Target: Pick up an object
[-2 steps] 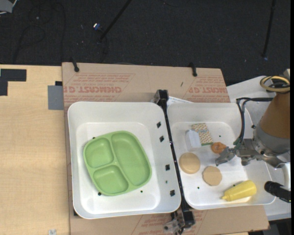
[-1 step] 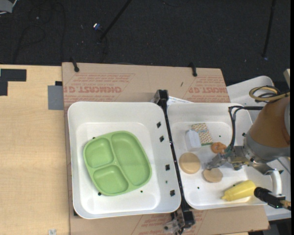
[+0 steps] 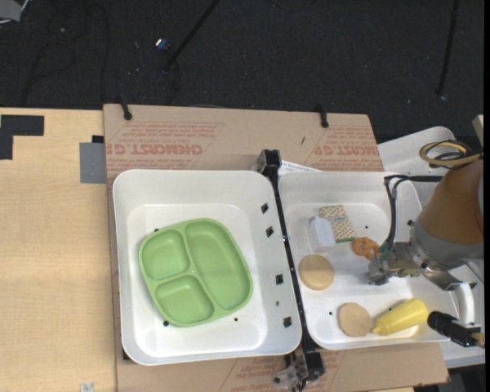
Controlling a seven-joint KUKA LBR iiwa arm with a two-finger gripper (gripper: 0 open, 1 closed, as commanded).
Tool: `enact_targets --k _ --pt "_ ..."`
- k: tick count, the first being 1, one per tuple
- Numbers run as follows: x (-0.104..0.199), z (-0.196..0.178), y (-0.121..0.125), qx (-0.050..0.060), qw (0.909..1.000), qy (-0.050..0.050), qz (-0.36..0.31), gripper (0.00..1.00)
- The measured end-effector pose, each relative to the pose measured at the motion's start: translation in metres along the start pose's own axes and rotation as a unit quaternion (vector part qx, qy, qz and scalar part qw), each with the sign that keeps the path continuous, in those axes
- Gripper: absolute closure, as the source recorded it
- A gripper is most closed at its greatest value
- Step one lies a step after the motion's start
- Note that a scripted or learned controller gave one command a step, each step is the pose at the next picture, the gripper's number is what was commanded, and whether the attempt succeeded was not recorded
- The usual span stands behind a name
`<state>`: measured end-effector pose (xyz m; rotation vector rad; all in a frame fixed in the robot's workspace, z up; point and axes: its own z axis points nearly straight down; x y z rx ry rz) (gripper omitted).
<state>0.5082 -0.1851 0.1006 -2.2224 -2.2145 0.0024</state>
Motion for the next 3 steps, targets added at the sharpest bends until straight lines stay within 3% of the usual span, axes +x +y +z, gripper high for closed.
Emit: enact_targets --k 2,3 --pt "-0.006 -0.124 0.001 -0.004 1.0 -0.002 -0.003 1.0" --pt "-0.007 -0.14 0.001 -0.002 1.0 -0.001 -0.003 1.0"
